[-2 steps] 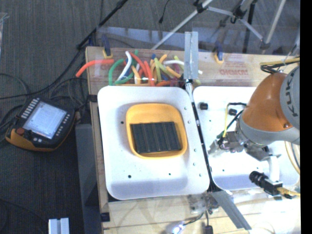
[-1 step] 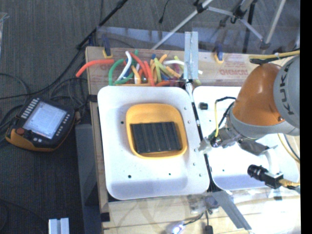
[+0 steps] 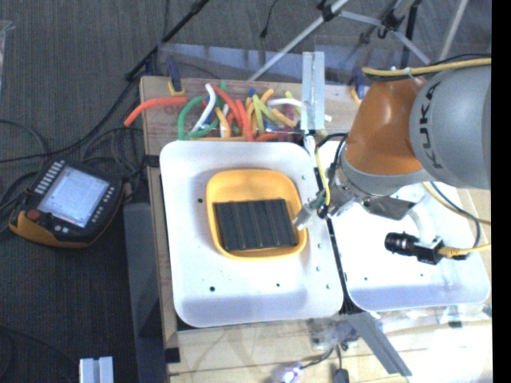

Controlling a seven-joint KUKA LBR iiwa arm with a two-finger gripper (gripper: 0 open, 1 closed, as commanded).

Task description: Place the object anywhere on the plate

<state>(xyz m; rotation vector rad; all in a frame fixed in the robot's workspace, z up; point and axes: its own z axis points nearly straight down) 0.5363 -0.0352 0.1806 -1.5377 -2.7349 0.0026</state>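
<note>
A yellow plate [image 3: 254,185] lies in the left white bin [image 3: 239,294]. A dark ribbed rectangular object [image 3: 254,224] lies flat on the plate and covers most of its middle. My gripper [image 3: 306,215] hangs at the plate's right rim, above the divide between the two bins and just right of the dark object. The arm's orange band and grey wrist [image 3: 383,146] hide most of the gripper from above. Nothing shows between its tips.
The right bin [image 3: 415,286] sits under the arm, with a black cylindrical part on a yellow cable [image 3: 411,246] over it. A tangle of coloured tubes [image 3: 231,114] lies behind the left bin. A metal post [image 3: 313,90] stands at the back between the bins.
</note>
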